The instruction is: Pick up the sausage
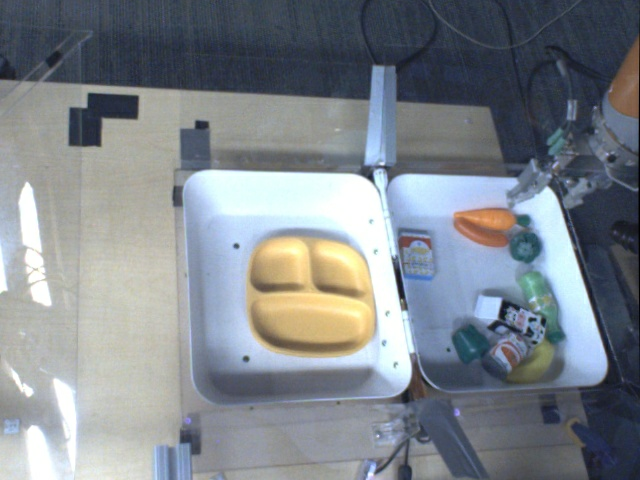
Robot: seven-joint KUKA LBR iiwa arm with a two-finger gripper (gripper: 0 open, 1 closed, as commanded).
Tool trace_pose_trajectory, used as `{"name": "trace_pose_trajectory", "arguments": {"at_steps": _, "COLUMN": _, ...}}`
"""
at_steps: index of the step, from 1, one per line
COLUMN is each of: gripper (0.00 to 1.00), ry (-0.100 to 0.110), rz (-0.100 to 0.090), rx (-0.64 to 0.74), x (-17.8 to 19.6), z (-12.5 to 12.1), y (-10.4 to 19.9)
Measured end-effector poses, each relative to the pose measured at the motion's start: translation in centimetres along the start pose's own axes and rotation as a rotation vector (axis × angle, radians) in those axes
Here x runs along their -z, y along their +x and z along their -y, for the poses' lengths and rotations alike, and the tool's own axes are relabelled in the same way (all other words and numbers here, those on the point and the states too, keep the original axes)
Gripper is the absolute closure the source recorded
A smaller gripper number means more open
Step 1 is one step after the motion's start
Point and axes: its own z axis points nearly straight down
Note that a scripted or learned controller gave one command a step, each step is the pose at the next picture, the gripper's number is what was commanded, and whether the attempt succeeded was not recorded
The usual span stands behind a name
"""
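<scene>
Nearest, the right bin [447, 293] holds a front-corner cluster: banana [533, 366], green pieces, a printed card [520, 319]. The sausage cannot be identified there with certainty. Further back lie a small box [416, 254] and a carrot [484, 225]. Beyond, the gripper [541, 176] hovers above the far rim; grip state cannot be determined.

arm: enters from right | claw [533, 180]: low, tilted, fingers unclear
</scene>
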Motion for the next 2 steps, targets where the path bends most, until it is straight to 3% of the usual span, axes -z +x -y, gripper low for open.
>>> {"name": "trace_pose_trajectory", "arguments": {"at_steps": 1, "gripper": 0.0, "ry": 0.0, "rz": 0.0, "rx": 0.0, "x": 0.0, "z": 0.0, "y": 0.0}}
{"name": "trace_pose_trajectory", "arguments": {"at_steps": 2, "gripper": 0.0, "ry": 0.002, "rz": -0.001, "rx": -0.2, "x": -17.0, "z": -1.3, "y": 2.1}}
